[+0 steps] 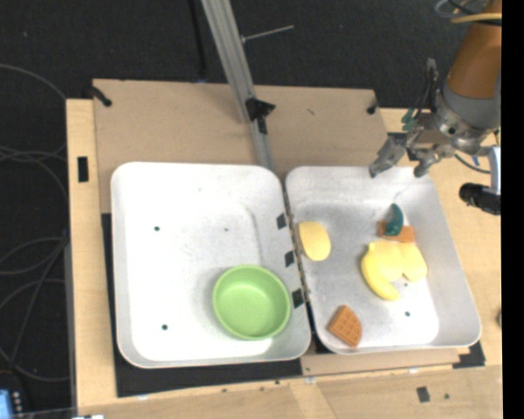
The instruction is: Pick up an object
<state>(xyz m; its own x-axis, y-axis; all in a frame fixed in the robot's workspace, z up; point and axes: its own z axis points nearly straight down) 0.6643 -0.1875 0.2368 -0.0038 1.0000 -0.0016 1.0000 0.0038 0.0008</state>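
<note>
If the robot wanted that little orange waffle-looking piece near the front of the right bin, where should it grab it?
Probably from straight above, with the end effector closing across the narrow sides of the small orange waffle-patterned piece. It appears to lie flat on the floor of the right white bin, apart from the other items. The bin's front wall sits close by, so a sideways approach looks awkward.

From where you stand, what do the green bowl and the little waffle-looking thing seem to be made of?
The green bowl looks like moulded plastic: one even lime colour, smooth matte surface, rounded rim. The waffle piece is probably plastic or rubbery toy food: an orange-brown slab with a pressed grid, though it is too small to be sure. Both bins look like white plastic, speckled with scuff marks.
</note>
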